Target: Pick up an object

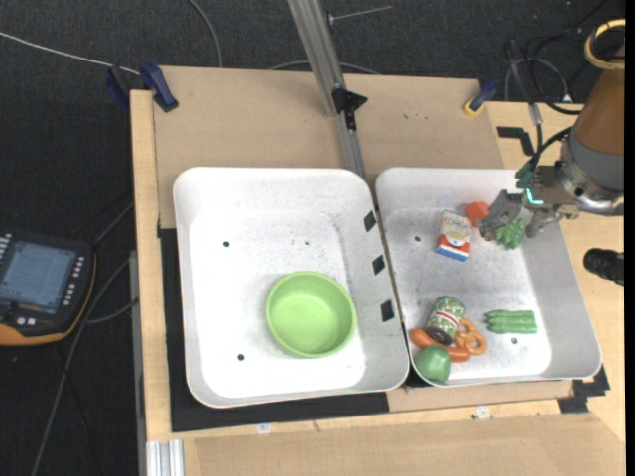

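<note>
Fingers (508,221) hang over the right bin (556,296), apparently closed on a small knobbly green toy (512,233). Just left stands a red-white-blue carton (454,236).

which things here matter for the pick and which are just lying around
In play: gripper, green leafy toy beside it, small carton, orange piece.
Lying about: green bowl, can, green bean toy, green ball.

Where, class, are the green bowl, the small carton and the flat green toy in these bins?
green bowl (311,313): camera view, middle of its inside.
small carton (454,236): camera view, its printed front face.
flat green toy (511,321): camera view, centre of its top.
</note>
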Motion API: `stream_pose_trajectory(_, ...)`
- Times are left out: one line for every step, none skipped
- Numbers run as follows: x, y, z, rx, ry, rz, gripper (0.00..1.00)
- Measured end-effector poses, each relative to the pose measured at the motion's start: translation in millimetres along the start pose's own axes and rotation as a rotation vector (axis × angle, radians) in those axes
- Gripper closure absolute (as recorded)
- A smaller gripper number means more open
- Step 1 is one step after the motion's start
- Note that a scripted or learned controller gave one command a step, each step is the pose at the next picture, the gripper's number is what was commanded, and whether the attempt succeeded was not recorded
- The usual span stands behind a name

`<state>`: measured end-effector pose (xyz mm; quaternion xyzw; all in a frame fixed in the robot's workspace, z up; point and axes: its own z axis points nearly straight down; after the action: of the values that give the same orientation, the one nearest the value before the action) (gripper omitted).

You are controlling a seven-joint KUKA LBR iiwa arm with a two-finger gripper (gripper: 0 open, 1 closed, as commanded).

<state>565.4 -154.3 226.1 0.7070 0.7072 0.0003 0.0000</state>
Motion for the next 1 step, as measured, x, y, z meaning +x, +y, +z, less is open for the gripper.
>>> stream_pose_trajectory(0.0, 0.0, 0.1, 0.0, 0.0, 0.0, 0.0)
